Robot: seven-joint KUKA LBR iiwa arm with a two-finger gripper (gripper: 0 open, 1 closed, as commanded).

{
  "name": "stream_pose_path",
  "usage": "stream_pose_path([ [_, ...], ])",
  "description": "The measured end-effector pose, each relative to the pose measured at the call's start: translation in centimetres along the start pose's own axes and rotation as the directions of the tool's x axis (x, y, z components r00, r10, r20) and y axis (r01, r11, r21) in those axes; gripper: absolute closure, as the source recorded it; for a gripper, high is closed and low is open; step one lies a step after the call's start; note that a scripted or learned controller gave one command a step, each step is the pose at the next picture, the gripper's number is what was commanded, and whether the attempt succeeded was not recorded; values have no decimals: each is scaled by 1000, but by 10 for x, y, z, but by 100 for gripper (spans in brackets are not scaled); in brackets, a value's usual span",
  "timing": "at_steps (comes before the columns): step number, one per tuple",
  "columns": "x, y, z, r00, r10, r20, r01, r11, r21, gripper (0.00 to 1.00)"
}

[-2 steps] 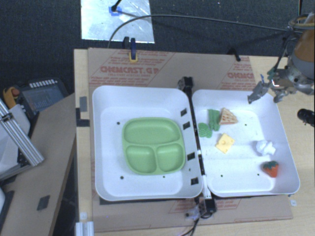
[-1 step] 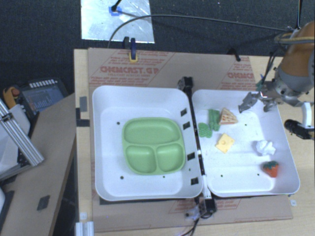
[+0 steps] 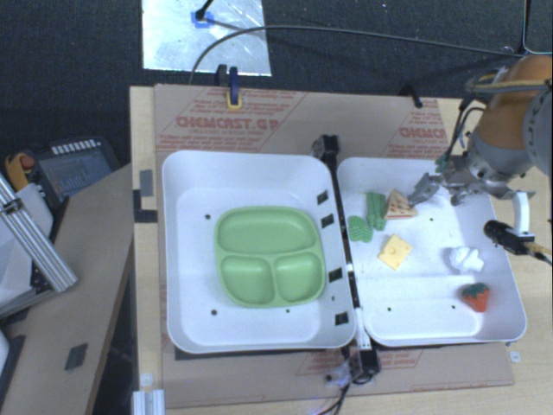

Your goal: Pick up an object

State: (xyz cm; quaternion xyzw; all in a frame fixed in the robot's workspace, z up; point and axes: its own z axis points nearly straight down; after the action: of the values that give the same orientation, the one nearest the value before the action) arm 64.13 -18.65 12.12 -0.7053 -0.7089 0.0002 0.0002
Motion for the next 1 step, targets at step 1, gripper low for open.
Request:
stream_pose_path([
  [1, 0, 2, -14, 1000, -1, 2, 1, 1000, -6, 100],
])
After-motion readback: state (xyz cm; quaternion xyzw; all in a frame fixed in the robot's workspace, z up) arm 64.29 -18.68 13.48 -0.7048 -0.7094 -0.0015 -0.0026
